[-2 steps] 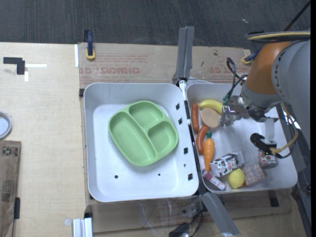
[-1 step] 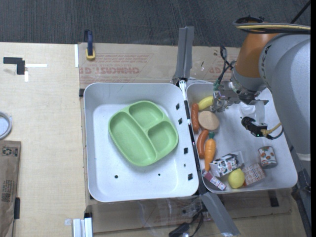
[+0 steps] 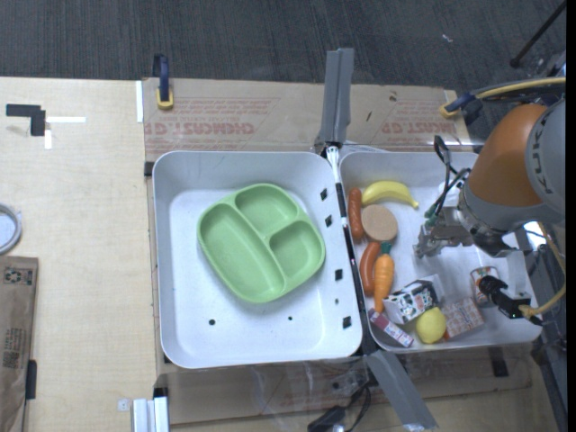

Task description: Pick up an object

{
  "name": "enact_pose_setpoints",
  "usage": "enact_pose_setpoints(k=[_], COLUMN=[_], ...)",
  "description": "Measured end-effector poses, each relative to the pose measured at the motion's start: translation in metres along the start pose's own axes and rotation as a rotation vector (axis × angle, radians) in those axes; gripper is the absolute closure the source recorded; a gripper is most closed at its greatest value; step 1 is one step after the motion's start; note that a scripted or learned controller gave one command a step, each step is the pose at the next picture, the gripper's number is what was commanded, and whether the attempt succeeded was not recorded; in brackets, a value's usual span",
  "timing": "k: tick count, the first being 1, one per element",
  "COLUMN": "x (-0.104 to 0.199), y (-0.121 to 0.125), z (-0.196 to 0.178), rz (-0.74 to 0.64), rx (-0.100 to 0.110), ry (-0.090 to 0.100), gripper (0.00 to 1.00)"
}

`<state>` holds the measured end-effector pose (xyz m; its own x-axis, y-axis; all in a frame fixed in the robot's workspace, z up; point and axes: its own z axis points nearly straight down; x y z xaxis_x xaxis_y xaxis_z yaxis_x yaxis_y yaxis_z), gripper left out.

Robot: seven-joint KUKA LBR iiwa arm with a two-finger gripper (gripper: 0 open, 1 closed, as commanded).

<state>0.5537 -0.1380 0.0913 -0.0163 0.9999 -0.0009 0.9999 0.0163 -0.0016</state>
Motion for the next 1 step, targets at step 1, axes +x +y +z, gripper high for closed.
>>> enact_pose_setpoints(k=[1], x=[-0.0501], y=[-0.0774], z=[-0.0337], rz=[-0.035], rx=[0.001], ry=[0.001], gripper=[0.0])
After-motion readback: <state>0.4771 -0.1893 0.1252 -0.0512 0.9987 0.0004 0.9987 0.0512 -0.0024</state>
